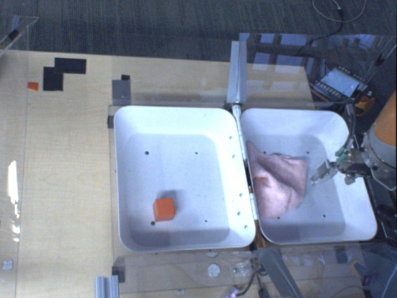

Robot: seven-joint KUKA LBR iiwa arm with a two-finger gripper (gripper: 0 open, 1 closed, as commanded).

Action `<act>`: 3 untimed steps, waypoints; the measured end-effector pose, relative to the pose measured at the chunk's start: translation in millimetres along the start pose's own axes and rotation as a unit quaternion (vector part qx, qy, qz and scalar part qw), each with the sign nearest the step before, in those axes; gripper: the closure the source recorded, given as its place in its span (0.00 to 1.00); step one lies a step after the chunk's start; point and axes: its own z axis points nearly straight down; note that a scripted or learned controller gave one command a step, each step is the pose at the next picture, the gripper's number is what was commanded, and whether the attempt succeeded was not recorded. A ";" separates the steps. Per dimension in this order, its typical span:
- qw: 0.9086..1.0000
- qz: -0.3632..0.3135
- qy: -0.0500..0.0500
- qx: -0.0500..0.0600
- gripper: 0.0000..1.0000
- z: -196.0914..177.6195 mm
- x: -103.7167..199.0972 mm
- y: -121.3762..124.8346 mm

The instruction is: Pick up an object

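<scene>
Pink cloth lies crumpled in the right bin, bunched against that bin's left wall and spreading toward its middle. It is pale pink, soft and folded over itself, with a raised ridge running from its upper left to a corner that points at the bin's right side. That loose heap probably settled wherever it was dropped, and its folds give a two-finger tool several edges to pinch.

The gripper hangs low over the right bin, just beside the cloth's right corner, at the end of the arm that comes in over the bin's right rim. Its tips seem aimed at that corner, which suggests the cloth is the object being tried for. Nothing can be seen between the fingers, so it has hold of nothing that the view shows; whether they stand apart or closed cannot be told, since the metal parts are small and blurred against the white floor.

An orange cube sits alone in the left bin, near its lower edge and left of centre, well apart from the arm. It is small, flat-sided and upright, a second candidate for picking, though the arm is not over it.
</scene>
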 end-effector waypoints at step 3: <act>0.996 -0.085 0.000 -0.003 1.00 25.4 80.7 74.6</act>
